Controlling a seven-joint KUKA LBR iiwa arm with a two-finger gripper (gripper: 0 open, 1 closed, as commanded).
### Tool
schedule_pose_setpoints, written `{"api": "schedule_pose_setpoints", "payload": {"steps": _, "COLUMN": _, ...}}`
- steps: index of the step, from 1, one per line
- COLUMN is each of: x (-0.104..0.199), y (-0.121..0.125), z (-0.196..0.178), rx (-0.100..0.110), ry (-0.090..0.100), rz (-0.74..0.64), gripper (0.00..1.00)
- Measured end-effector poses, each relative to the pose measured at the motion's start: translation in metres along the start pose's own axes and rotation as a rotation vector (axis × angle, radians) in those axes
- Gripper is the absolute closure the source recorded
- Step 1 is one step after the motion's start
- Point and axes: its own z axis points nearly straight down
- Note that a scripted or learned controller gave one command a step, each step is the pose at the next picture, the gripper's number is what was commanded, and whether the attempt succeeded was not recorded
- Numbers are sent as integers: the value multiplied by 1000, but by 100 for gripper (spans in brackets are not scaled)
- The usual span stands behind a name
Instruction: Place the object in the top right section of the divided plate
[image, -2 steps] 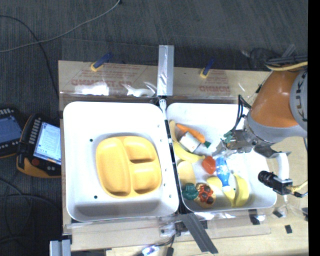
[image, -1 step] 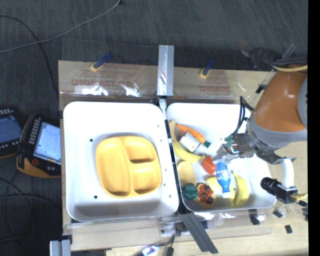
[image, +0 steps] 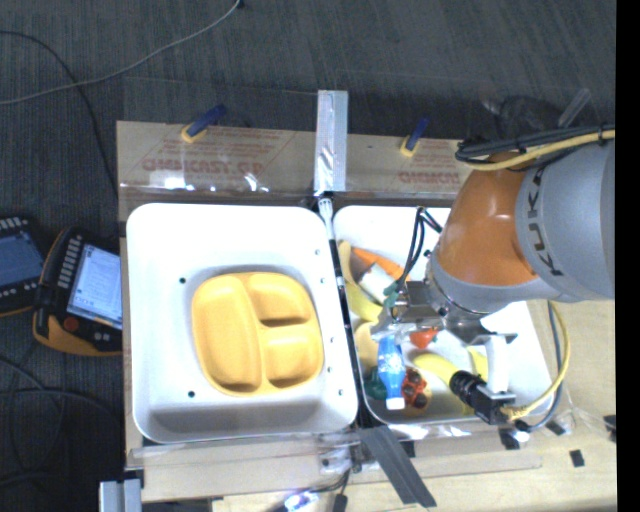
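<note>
A yellow divided plate (image: 258, 330) lies in the left white bin (image: 160, 260); its two smaller sections are on the right side and one large section is on the left. My gripper (image: 408, 312) hangs low over the right bin (image: 530, 330), just above a pile of small objects. Directly below it lies a blue and white bottle (image: 390, 368) with a red patch. A yellow banana-like piece (image: 362, 290) and an orange piece (image: 380, 264) lie to its upper left. The grey arm with its orange band (image: 480, 240) hides the middle of that bin.
A green item (image: 374, 384) and a dark red one (image: 416, 384) sit at the right bin's front, with another yellow piece (image: 436, 366) beside them. The ridge between the bins (image: 338, 300) runs between plate and pile. A tablet and handset (image: 75, 290) lie left of the bench.
</note>
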Motion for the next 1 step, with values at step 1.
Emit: {"api": "schedule_pose_setpoints", "payload": {"steps": 1, "x": -49, "y": 0, "z": -25, "rx": 0, "ry": -1, "rz": 149, "gripper": 100}}
